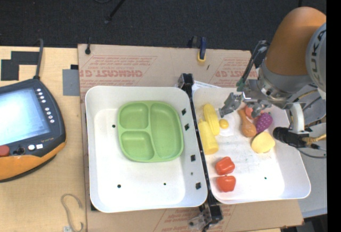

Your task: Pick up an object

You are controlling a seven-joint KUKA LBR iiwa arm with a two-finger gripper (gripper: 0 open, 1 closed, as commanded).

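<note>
Where two bins (pixel 101 119) are counted, the left holds one green tray (pixel 150 132); the right holds two yellow pieces (pixel 209 129), two red peppers (pixel 225 174), one lemon (pixel 262 142), one grape bunch (pixel 264 121), partly hidden. Gripper (pixel 240 102) fingers' spread cannot be told.

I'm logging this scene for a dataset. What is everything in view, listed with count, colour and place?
Shallow plastic bins: 2, white, side by side on bench.
Divided plastic plate: 1, green, left bin.
Toy corn-like pieces: 2, yellow, right bin, near divider.
Toy peppers: 2, red, right bin, front.
Toy lemon: 1, yellow, right bin.
Toy grapes: 1, purple, right bin.
Control pendant: 1, grey-orange, far left.
Arm's gripper: 1, grey, above right bin.
</note>
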